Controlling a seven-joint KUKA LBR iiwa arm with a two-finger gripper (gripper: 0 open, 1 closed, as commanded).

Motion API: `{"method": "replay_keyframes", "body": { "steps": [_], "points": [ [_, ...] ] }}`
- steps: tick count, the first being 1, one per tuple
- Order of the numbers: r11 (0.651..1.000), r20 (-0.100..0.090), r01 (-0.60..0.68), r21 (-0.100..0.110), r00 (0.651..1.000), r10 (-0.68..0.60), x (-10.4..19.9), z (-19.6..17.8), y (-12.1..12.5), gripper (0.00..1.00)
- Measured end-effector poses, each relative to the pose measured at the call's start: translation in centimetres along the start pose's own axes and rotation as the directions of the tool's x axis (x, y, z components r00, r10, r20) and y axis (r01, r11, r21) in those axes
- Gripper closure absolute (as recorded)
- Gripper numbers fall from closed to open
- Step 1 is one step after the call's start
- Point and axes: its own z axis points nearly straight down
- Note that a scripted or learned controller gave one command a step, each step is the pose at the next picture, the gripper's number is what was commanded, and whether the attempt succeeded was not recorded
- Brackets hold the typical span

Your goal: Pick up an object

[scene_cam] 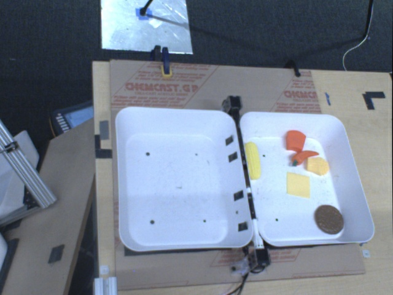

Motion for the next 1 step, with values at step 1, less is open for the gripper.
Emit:
{"method": "replay_keyframes", "body": {
  "steps": [1],
  "points": [
    [1.000,0.000,0.000,0.000,1.000,0.000,0.00,0.00,0.00,1.00]
  ]
}}
